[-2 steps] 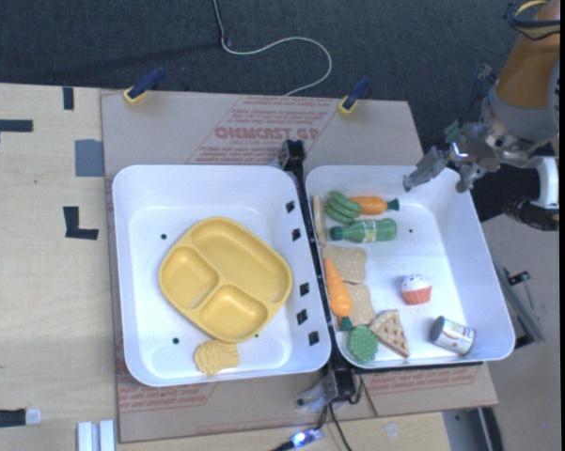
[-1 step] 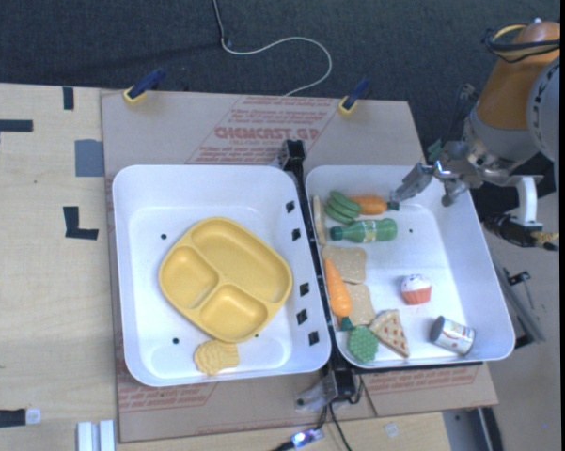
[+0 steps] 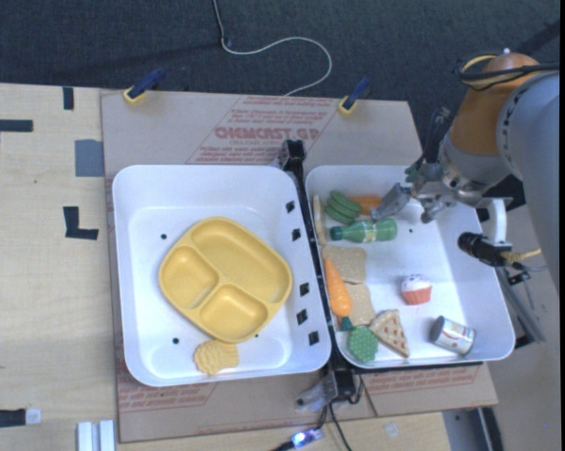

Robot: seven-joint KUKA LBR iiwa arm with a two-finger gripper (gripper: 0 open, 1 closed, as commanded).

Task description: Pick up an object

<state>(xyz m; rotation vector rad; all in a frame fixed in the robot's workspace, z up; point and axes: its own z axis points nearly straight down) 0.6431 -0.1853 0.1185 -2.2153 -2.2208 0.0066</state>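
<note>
In the right bin (image 3: 470, 294), near its far edge, lies a green bottle (image 3: 365, 232) on its side, with a green vegetable (image 3: 341, 206) and an orange piece (image 3: 368, 201) just beyond it; this cluster is the likeliest target, since the claw (image 3: 412, 200) hangs just beside and above the bottle's cap end. The claw's two fingers stand spread apart with nothing between them, so it is open and empty. No object has been lifted. Other candidates in the same bin: a carrot (image 3: 338, 289), slices of bread (image 3: 351, 265), a cupcake (image 3: 415, 289), a pizza wedge (image 3: 391, 332), a piece of broccoli (image 3: 362, 345) and a small can (image 3: 451, 334), all lying on the bin floor. The left bin (image 3: 132, 252) holds a yellow divided plate (image 3: 226, 277) and a cookie (image 3: 215, 355) near its front wall. Both bins sit on a cardboard sheet (image 3: 254, 130) on the tabletop. Judgement: the task is at the approach stage, before any grasp. The next move calls for centring the fingers across the bottle's narrow width, descending to it, then closing; the crowded neighbours leave little room for a finger, and a round bottle may roll away.
</note>
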